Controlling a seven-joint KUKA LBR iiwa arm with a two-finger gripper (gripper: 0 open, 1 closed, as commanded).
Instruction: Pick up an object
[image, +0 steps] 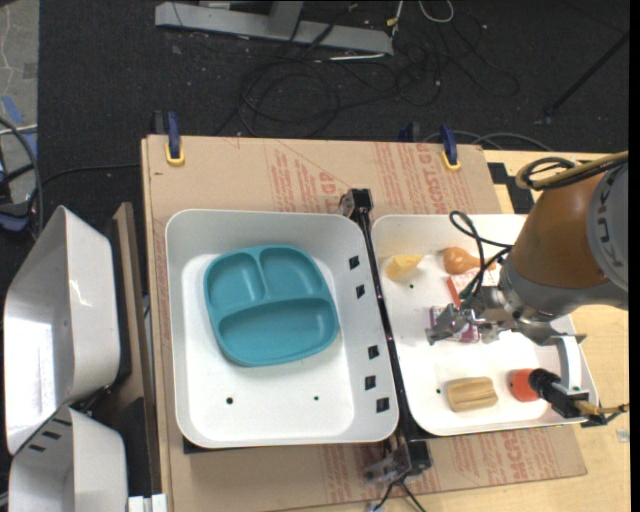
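The gripper (456, 326) hangs low over the middle of the right bin (420, 400), on the grey arm with its orange band reaching in from the right. Directly beneath it lies a small red and pink item (455, 294), partly hidden by the metal fingertips. A yellow wedge (404, 265) and an orange rounded piece (458, 260) rest near the bin's far side. A tan bread-like block (470, 393) and a red-orange ball (521, 385) lie by the near edge.
The left bin (200, 400) holds a teal divided plate (270, 304). A black divider with clips (375, 320) runs between the two bins. Both bins sit on a cardboard sheet (300, 170). White containers (55, 310) stand off the bench at the left.
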